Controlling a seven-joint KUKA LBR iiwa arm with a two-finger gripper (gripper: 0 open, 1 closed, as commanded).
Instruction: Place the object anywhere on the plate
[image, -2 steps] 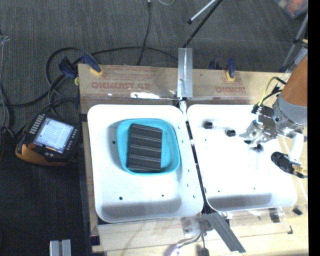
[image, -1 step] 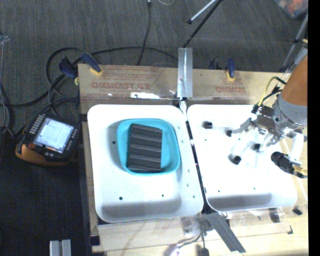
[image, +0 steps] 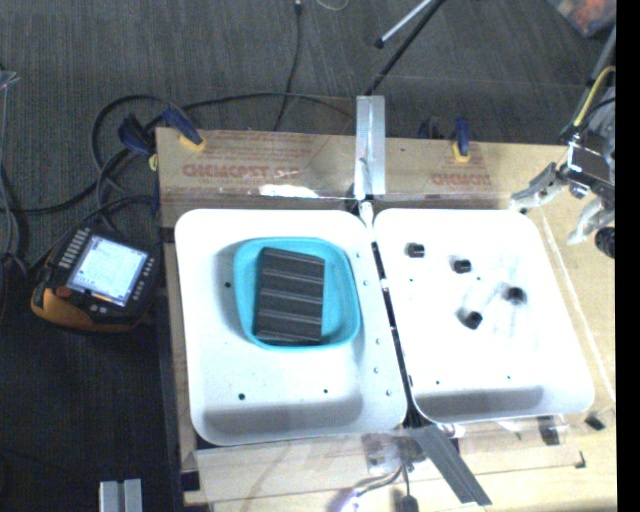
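Note:
A dark grey ribbed block (image: 291, 295) lies flat on the light blue plate (image: 345, 300), which sits in the left bin (image: 205, 370). The block covers most of the plate's middle. My gripper (image: 578, 200) hangs at the far right, beyond the right bin's (image: 500, 375) upper right corner, well away from the block and plate. Nothing shows between its parts.
Several small black pieces (image: 461, 266) are scattered in the right bin's upper half. A metal post (image: 370, 140) stands behind the seam between the bins. A handheld pendant with a lit screen (image: 100, 272) lies on the floor to the left.

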